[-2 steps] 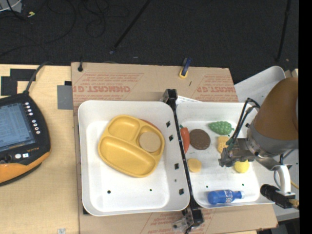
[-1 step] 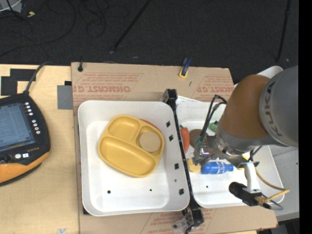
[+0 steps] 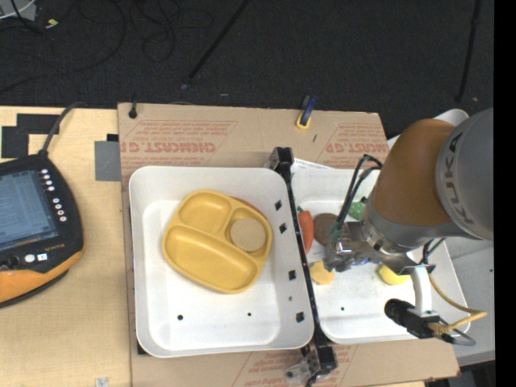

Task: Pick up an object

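My gripper [image 3: 339, 256] hangs low in the right bin [image 3: 363, 329], near its left wall. A small yellow piece [image 3: 322, 275] lies just left of and below the fingertips. An orange-red carrot-like thing [image 3: 306, 226] lies along the divider above it. A brown round thing [image 3: 325, 228] sits beside the carrot, partly under the wrist. Another yellow thing [image 3: 392, 276] lies to the right, half hidden by the arm. Whether anything sits between the fingers cannot be made out.
The left bin [image 3: 153, 313] holds a yellow divided plate [image 3: 216, 240]. A black divider [image 3: 297, 248] runs between the bins. A teach pendant [image 3: 32, 224] lies at the far left on the bench. The arm covers much of the right bin's upper part.
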Controlling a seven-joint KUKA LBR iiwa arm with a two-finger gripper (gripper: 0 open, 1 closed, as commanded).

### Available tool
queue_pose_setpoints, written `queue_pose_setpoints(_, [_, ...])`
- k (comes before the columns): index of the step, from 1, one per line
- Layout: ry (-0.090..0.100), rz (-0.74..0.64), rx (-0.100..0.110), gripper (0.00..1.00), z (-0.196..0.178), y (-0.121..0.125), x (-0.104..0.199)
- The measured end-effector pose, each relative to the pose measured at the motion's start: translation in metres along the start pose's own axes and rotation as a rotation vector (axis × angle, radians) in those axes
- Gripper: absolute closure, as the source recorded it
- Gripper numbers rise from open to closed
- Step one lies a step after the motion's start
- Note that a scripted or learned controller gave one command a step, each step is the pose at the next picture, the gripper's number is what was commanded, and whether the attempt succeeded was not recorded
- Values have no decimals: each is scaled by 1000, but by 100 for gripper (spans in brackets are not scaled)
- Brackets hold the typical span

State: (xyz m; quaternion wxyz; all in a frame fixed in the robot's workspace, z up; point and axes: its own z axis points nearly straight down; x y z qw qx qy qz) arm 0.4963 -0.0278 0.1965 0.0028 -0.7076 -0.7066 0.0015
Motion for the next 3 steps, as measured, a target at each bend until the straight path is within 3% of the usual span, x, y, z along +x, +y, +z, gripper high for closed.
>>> queue_pose_setpoints(1, [1,3,3,100,-9,0,-1])
queue_pose_setpoints(2, [1,-8,-10,100,-103,-22,66])
queue_pose_setpoints(3, [0,-3,-14,100,-196,-21,76])
